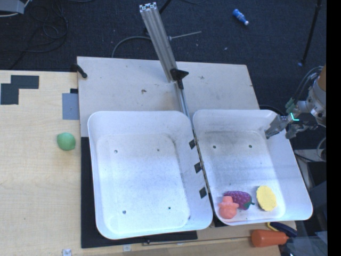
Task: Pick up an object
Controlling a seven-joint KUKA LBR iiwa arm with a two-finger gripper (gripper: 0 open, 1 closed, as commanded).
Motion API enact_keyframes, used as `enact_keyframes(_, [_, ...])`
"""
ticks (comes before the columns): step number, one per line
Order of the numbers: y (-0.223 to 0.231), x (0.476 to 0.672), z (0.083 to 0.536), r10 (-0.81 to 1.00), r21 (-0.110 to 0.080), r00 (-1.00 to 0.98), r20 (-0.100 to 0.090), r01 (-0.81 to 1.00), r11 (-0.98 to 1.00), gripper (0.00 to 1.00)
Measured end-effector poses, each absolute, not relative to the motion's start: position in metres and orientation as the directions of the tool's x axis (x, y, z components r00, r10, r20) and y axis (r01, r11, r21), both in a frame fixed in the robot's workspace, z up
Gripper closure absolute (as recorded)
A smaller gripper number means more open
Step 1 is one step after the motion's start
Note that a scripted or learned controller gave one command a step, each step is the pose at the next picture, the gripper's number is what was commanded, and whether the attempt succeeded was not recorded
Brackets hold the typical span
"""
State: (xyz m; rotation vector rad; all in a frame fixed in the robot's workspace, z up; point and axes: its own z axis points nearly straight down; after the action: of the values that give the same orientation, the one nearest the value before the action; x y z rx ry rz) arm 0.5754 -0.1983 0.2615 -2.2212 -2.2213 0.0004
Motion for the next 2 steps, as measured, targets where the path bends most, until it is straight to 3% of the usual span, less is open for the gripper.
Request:
enact_keyframes(1, [-0.198,0.575,0.261,1.000,0.000,0.000,0.000,1.000,0.000,0.00])
enact_keyframes(2, [-0.201,0.572,0.218,1.000,-0.004,0.000,0.001,1.000,0.000,0.00])
